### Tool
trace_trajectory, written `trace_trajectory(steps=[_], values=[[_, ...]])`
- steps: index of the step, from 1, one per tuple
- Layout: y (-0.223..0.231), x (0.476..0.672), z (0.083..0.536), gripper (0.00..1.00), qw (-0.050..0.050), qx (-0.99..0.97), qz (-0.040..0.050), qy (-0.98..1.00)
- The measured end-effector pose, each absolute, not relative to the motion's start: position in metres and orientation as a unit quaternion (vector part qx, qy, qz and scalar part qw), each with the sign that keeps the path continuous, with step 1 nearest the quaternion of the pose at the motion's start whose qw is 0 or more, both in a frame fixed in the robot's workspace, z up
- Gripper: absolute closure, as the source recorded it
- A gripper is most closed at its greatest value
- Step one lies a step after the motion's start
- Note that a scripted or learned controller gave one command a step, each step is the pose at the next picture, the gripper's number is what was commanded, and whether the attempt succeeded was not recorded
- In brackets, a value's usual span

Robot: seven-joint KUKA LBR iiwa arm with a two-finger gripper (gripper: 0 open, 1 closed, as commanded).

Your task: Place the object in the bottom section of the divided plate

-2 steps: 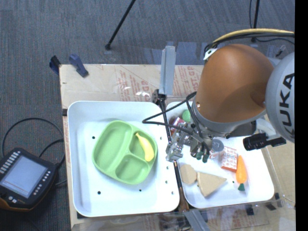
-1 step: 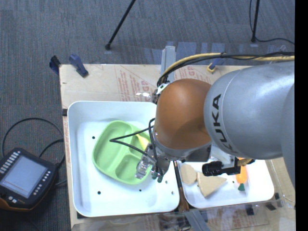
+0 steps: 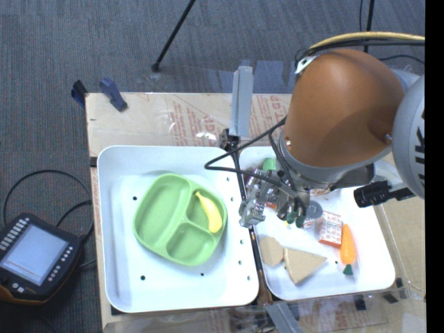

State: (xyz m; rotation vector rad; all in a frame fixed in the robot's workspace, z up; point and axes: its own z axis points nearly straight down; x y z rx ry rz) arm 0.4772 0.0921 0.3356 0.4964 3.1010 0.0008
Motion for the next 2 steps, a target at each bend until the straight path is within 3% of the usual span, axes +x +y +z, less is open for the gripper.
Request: trace_trajectory(steps=[1,2], values=[[0.073,0.476,0.267,1.00,-0.002,0.299,-0.0008,0.954],[0.058,0.513,0.332,1.00,0.000,0.394,-0.0005,0.919]])
